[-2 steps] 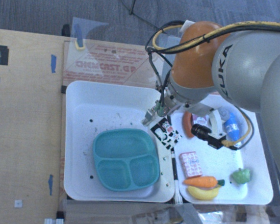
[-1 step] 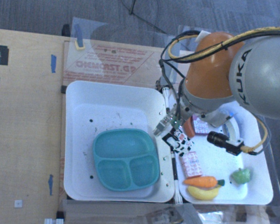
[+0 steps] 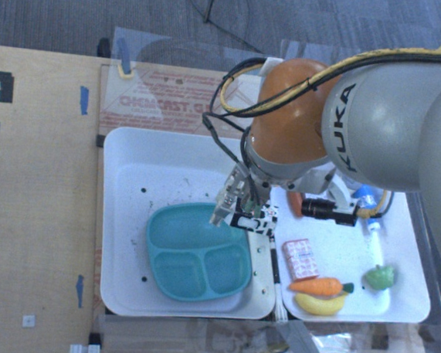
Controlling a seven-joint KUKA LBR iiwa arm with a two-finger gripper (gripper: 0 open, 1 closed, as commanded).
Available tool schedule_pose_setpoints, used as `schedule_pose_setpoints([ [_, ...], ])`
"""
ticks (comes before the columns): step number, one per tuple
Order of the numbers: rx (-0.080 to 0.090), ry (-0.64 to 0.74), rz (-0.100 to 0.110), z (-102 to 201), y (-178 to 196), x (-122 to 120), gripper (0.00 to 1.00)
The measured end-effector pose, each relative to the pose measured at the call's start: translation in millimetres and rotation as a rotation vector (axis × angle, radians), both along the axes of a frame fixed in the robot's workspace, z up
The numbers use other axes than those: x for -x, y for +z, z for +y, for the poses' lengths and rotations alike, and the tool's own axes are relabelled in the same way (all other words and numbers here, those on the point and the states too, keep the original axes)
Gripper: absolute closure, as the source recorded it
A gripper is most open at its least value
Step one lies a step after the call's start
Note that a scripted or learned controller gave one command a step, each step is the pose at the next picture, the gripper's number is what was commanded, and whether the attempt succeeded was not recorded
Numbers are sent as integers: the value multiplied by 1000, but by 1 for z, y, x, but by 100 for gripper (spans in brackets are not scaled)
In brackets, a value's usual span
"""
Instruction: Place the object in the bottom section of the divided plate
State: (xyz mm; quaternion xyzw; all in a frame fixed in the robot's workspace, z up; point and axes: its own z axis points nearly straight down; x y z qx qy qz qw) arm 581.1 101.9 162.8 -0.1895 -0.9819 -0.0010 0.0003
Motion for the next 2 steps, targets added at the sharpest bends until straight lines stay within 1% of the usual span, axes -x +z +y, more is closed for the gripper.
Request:
schedule_pose_setpoints([
  [1,0,37,-1,-3,-63,-9,100],
  [2,1,90,-2,-15,20,-2,100],
])
